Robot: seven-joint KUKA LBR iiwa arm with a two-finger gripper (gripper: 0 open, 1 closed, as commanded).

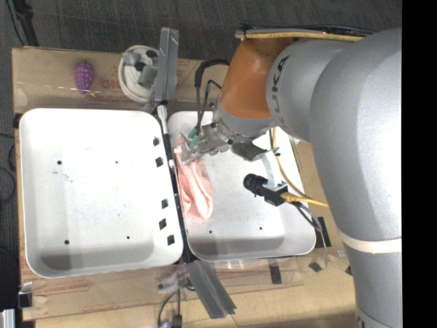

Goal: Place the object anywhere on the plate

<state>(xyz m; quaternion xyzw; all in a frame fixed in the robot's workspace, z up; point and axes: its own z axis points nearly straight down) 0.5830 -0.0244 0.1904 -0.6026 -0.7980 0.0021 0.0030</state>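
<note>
Camera view, read from its left side across: we see a small purple object lying on the brown bench above the bins, and near it to the right a coil of white cable. Below these sits the left bin, a shallow white tray. A grey bar runs down toward the divider between the two trays, where a row of small black tabs lines the seam.

Just past that seam, in the right bin, we find the pink object, a soft, crumpled piece lying along the bin's left wall. Its upper end reaches up to the gripper, which hangs at the top left corner of this bin, and the rest of it trails down and away below the gripper. The two look to be touching at that upper end, but we cannot tell whether the gripper has hold of it.

Farther right, the arm rises over the bin, its orange band above the wrist, with a black fitting and a yellow cable beside it.
</note>
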